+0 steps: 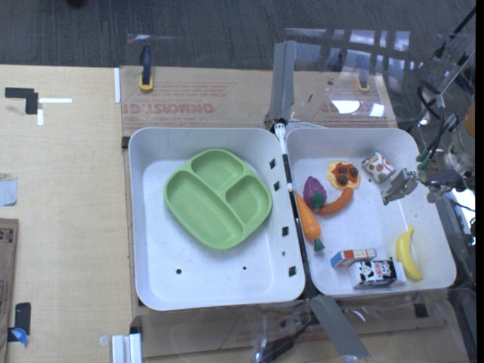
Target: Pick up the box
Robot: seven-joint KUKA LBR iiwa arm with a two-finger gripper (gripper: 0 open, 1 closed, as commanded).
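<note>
Hand (414, 185) hovers above right bin; box (353, 257) lies lengthwise left-right.

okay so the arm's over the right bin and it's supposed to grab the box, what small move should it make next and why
Probably shift the two-finger gripper toward the bin's near edge, over the small orange, white and blue box. The gripper sits near the right white bin's far right side with nothing visible between its fingers, while the box lies by the near wall beside a black-and-white carton and left of the yellow banana.

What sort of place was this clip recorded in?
Probably a robotics lab bench: two white bins clamped over cardboard, toy food such as a banana and a carrot, and a gripper reaching in.
</note>
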